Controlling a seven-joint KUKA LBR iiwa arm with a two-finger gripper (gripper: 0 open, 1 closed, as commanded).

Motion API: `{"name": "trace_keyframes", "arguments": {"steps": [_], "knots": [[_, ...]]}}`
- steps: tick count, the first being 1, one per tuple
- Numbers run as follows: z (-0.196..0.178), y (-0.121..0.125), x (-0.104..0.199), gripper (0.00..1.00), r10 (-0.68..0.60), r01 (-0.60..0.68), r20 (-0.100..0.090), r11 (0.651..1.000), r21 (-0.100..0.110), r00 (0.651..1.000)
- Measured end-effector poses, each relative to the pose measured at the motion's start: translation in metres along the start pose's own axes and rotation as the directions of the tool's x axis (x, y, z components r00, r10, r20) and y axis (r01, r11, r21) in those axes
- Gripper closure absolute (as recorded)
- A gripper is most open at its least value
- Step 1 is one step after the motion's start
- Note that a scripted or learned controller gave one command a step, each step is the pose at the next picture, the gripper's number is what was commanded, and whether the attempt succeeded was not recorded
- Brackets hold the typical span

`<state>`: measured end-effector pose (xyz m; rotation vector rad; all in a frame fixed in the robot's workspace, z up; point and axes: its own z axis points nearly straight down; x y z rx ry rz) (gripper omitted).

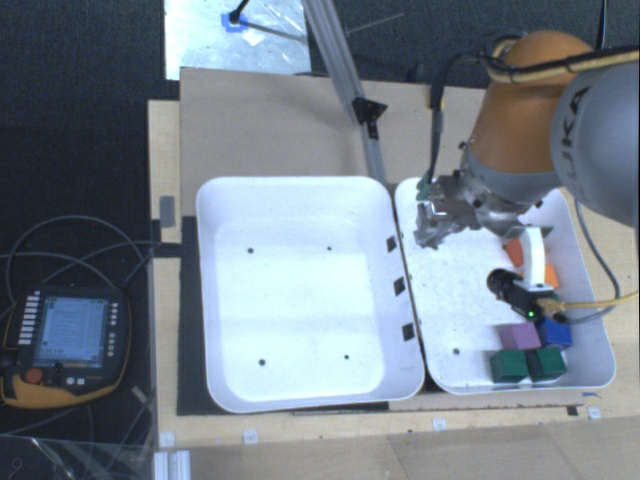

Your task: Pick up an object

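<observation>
Green blocks point(526, 365) crowding right bin's point(440, 373) front edge, jaws point(432, 226) near divider.

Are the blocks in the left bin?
No: the blocks sit in the near right corner of the right bin, not the left bin.

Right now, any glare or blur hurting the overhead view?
Camera view: strong glare on the foil sheet at top; both white bins look washed out but readable; gripper soft and blurry; the blocks in the right bin's corner are small, with soft edges.
</observation>
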<state>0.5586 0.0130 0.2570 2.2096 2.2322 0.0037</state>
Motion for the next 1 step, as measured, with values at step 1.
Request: {"name": "trace_keyframes", "arguments": {"steps": [1], "knots": [[0.0185, -0.0084, 0.0503, 1.0, 0.0, 0.0, -0.001, 1.0, 0.002, 1.0]]}}
